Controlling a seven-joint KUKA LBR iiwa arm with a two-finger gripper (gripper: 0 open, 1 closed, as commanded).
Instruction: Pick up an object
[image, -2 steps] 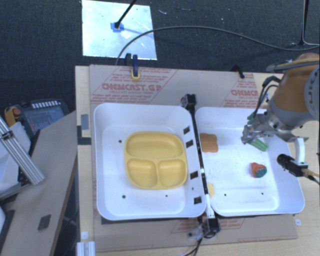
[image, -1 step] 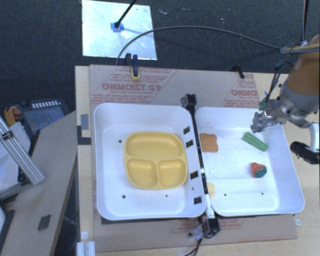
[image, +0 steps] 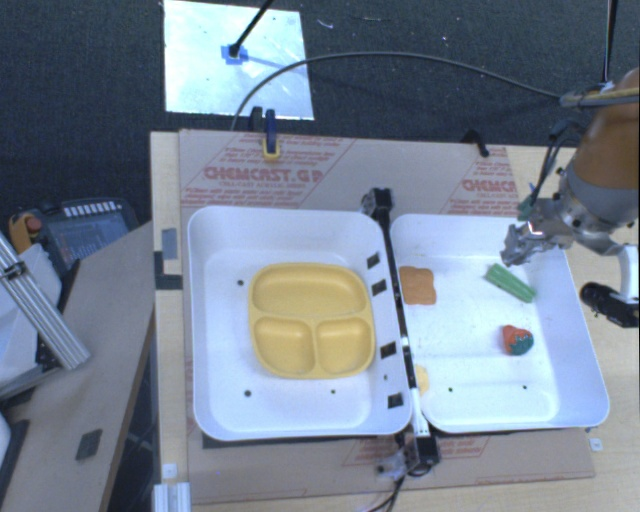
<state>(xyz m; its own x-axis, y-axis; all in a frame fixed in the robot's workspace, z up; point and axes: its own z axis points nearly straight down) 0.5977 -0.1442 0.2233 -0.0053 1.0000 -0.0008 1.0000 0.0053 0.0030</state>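
Camera view: we see a flat green rectangular block (image: 511, 283) near the right bin's (image: 470, 420) far right corner, its long axis slanting from far-left to near-right. The grey two-finger gripper (image: 515, 250) hangs just above the block's far end; it seems blurred, so we cannot tell its state.

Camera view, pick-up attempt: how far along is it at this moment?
Done: the gripper is over the right white bin, close above the flat green block. In hand: nothing visible between the jaws; whether they are open is unclear. Left: grasp and lift. The green block, orange square piece and small red-and-teal object all lie on the bin floor; the yellow divided tray sits in the left bin.
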